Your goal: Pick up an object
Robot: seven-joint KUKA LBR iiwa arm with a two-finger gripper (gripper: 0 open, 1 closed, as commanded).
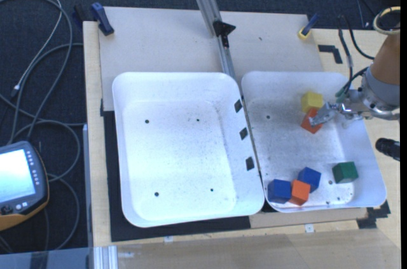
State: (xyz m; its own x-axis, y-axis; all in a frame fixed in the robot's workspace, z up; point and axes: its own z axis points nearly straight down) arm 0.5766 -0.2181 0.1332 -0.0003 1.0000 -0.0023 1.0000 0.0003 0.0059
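Reaching end effector [325,114] at red block [311,124], yellow block [312,100] beside

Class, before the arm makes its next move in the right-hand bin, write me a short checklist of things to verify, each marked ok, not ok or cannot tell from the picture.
1. Pincer is over the right bin: ok.
2. A target lies at the pincer tip, the red block: ok.
3. Red block is between the fingers: cannot tell, too small and blurred.
4. Target stands free of neighbours: not ok, the yellow block sits right beside it.
5. Other blocks are away from the pincer, namely the green block, two blue blocks and orange block: ok.
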